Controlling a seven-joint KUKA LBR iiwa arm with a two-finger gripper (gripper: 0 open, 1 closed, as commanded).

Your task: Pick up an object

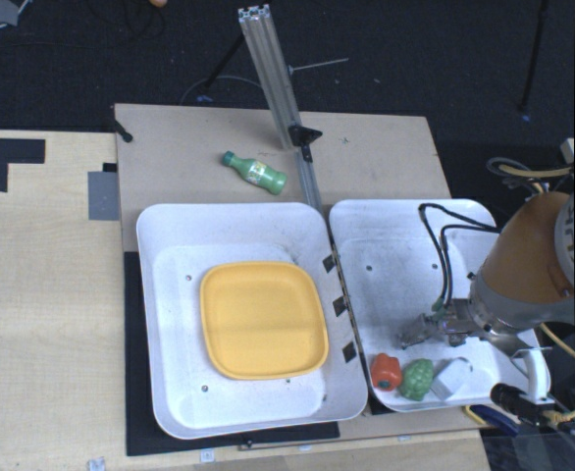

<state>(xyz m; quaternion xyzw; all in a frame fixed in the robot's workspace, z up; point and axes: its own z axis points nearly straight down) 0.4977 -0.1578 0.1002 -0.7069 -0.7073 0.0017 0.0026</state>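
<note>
In the right bin, near its front edge, lie a red pepper-like toy, a green knobbly toy and a small grey-white block, close together. My gripper hangs low over the right bin's floor, just behind and above these three things, at the end of the grey arm with its orange band. I see nothing between the dark finger parts. Black cables loop from the wrist over the bin's back right.
A yellow square plate lies in the left bin. On the bench behind the bins lies a green bottle on its side. A slanted aluminium post rises behind the divide between the bins.
</note>
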